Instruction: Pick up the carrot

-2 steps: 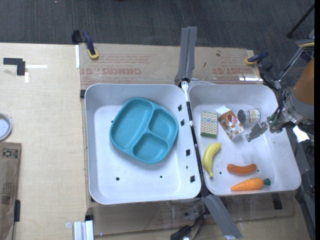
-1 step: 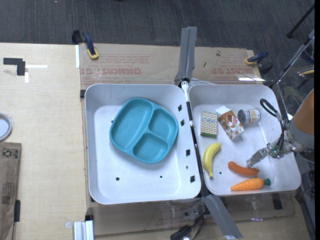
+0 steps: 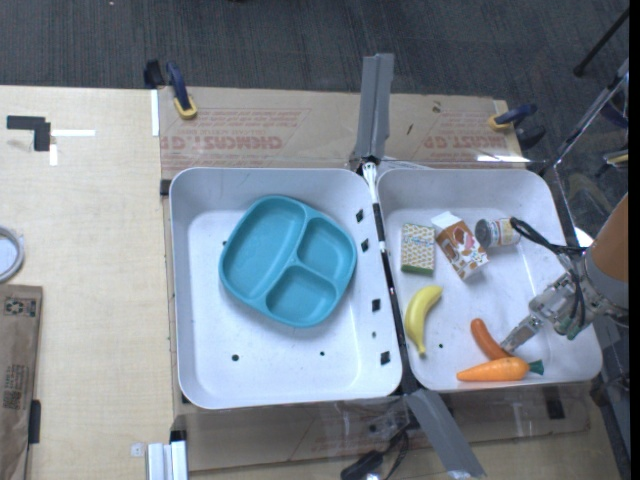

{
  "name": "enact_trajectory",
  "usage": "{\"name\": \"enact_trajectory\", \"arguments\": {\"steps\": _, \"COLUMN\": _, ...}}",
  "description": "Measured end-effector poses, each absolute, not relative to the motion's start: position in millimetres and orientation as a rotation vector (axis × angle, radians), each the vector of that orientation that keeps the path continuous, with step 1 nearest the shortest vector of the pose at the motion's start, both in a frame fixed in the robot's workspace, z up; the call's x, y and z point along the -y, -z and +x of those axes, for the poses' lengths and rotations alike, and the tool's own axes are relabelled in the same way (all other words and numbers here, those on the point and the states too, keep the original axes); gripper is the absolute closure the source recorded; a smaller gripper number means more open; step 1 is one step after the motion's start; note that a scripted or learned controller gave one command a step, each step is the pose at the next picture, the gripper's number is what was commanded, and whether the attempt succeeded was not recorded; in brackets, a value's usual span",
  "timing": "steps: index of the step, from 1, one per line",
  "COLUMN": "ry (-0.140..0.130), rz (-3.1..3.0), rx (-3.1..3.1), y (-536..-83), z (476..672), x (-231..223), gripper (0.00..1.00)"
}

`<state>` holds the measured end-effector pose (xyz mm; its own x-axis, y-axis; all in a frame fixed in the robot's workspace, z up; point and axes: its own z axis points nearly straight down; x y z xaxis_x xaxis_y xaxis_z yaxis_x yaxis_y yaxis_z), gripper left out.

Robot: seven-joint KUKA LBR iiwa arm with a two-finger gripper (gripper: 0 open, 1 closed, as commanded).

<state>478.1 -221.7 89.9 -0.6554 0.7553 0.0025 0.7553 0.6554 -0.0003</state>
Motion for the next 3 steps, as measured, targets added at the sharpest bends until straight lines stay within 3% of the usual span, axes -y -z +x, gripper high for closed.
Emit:
{"name": "enact_trajectory", "arguments": {"steps": 1, "ry": 0.002, "rz": -0.692, "rx": 3.067, "y": -111, "z": 479.1, "x": 222, "gripper": 0.0}}
{"name": "enact_trajectory", "arguments": {"steps": 3, "ry": -0.003, "rz": 0.406, "rx": 3.134, "y": -95, "z": 484.6, "x": 206, "gripper": 0.0}}
